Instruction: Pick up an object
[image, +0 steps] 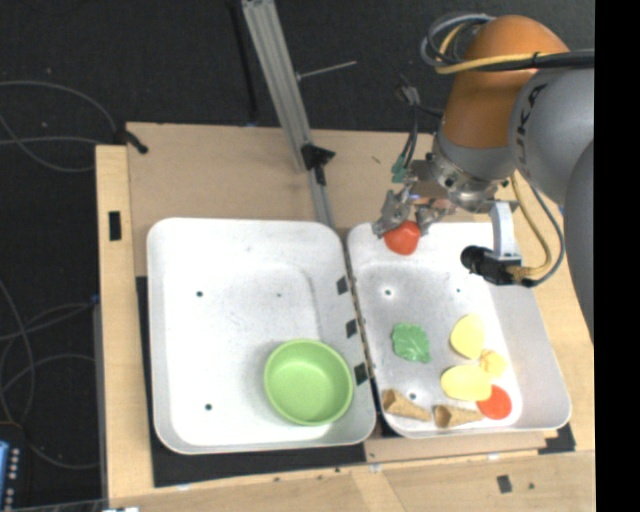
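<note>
My gripper (404, 222) hangs over the far left corner of the right bin (525, 330). Its fingers are shut on a small red round object (403, 239), which shows just below the fingertips. Lower in the same bin lie a green leafy piece (410, 342), two yellow pieces (467, 336) (468, 381), a red-orange piece (494, 402) and two tan cones (405, 405) (455, 415). A green bowl (308, 381) sits at the near right of the left bin (200, 270).
A slanted metal pole (285, 100) rises behind the bins, ending near their shared wall. A black fitting (490, 262) with cables hangs off the arm over the right bin's far side. Wooden bench (200, 170) surrounds both bins.
</note>
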